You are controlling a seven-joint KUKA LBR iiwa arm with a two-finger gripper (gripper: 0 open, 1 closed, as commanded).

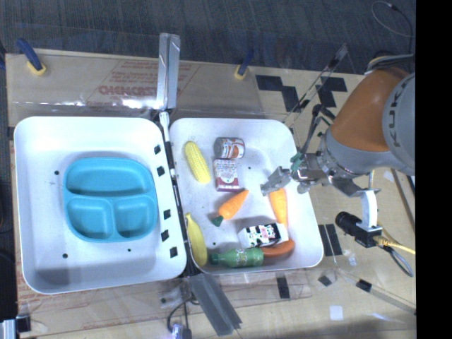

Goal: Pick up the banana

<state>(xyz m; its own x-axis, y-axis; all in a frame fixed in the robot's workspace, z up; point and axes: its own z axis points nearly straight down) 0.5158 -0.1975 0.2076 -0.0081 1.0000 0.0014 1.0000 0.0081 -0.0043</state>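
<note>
Banana: one, lying along the left wall of the right bin, toward the near left corner, long axis running near to far. Its near end is just beside the green bottle.
Corn cob: one, also yellow, in the far left part of the same bin; well apart from the banana, ridged surface, not my target.
Green bottle: one, on its side along the near wall.
Carrots: two. One mid-bin, tilted, green top pointing near-left; one under my gripper, on the right side.
Can: one, on its side at the far middle.
Small red-and-white carton: one, just near of the can.
Black-and-white packet: one, at the near right, with a reddish-orange item touching its near edge; identity of that item unclear.
Left bin: holds one blue divided tray, three compartments.
My gripper: over the right side of the right bin, just above the second carrot, well apart from the banana. I cannot tell how it is set; nothing seen in it.
Progress: judged as not started on the target. Banana rests in the bin, untouched.
Left to do: cross the bin leftward, descend on the banana, grasp, lift. The wall beside it leaves little room on that side.
</note>
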